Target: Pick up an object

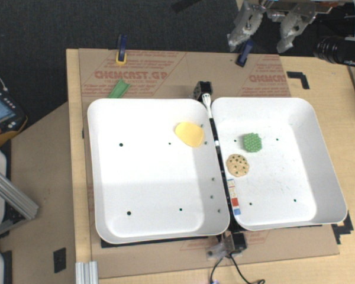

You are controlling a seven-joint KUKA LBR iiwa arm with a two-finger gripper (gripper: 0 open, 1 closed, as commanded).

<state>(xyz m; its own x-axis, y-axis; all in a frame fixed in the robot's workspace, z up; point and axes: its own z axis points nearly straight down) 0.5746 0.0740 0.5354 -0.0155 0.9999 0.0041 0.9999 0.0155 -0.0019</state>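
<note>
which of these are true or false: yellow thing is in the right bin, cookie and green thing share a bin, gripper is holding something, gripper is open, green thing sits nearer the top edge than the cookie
1. The yellow object is in the right bin. False: it lies in the left bin.
2. The cookie and the green object share a bin. True: both lie in the right bin.
3. The gripper is holding something. False: nothing is between its fingers.
4. The gripper is open. True.
5. The green object lies nearer the view's top edge than the cookie. True.
</note>
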